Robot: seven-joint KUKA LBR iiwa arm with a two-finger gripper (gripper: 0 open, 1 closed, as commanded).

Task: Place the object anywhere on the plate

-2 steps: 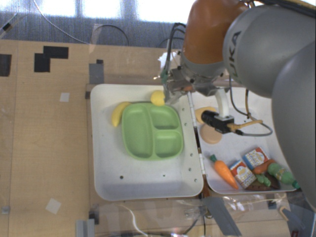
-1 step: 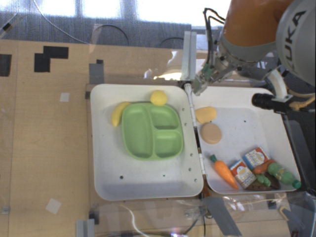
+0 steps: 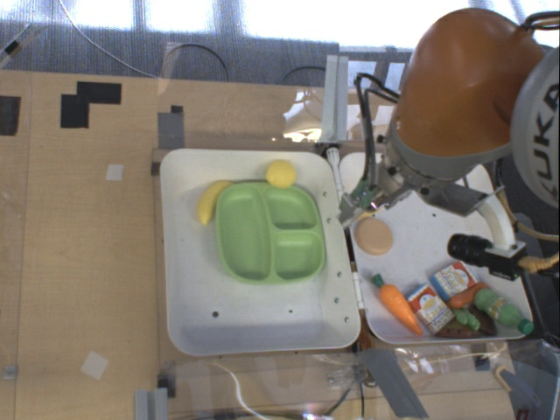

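Note:
A green divided plate (image 3: 267,232) lies in the left white bin (image 3: 188,322). A yellow banana (image 3: 208,201) rests against the plate's left edge, and a yellow lemon (image 3: 281,174) sits at its top edge. My gripper (image 3: 360,205) hangs at the left side of the right bin (image 3: 411,234), near the divider between the bins, just above a round tan cookie-like disc (image 3: 374,236). Nothing shows between its fingers. The arm's orange band covers the upper part of the right bin.
In the right bin's lower part lie a toy carrot (image 3: 398,305), two small snack boxes (image 3: 440,296) and dark and green toy items (image 3: 490,309). A black cylinder (image 3: 477,254) juts in from the right. Cables run along the bench's back.

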